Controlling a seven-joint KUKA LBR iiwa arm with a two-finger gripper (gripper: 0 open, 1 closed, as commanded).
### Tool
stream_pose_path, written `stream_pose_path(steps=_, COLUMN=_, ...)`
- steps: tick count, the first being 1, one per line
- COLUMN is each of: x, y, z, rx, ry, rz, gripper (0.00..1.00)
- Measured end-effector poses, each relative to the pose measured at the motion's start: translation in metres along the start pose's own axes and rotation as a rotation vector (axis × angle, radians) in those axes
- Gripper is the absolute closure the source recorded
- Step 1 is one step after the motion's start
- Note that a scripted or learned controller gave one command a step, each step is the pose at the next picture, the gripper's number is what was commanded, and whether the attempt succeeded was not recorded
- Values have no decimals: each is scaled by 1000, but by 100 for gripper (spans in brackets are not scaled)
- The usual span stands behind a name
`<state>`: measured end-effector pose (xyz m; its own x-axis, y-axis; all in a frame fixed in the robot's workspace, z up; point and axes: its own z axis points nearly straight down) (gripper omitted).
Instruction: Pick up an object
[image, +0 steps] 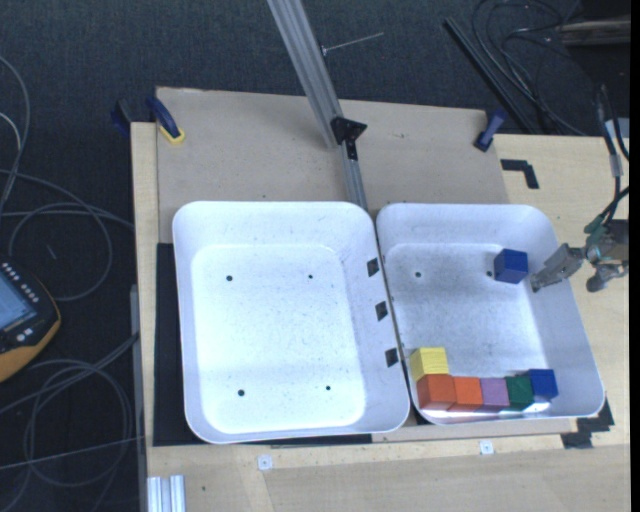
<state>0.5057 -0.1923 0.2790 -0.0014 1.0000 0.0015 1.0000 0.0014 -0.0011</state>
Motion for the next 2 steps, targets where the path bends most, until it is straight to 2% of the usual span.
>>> stream_pose_path(steps=1, x=8, y=76, z=9, rx=-6, ry=-3, rz=-4, gripper=0)
stream_pose_path(steps=2, x=19, y=99, z=10, rx=-5, ry=-3, rz=-1, gripper=0)
